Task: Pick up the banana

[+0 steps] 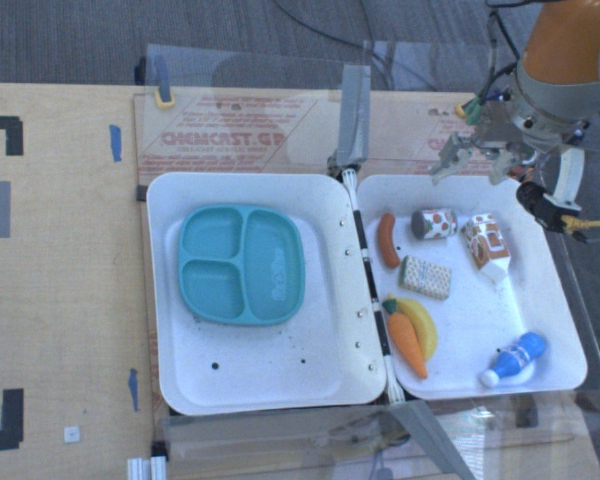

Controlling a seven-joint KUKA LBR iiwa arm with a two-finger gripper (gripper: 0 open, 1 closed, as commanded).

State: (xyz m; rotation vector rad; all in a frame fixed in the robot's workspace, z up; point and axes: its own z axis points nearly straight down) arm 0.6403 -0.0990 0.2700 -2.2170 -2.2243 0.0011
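One banana (423, 325), one carrot (407, 344) and one sausage (388, 240) are counted; the gripper (477, 160) is seen spread open, nothing held.

Bright, even light; faint shadows; perhaps slightly soft.

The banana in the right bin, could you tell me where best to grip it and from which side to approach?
Probably from above, on the banana's bulging middle, approaching from its outer right side. Its left side lies against the carrot, leaving little finger room, while bare bin floor lies to its right.
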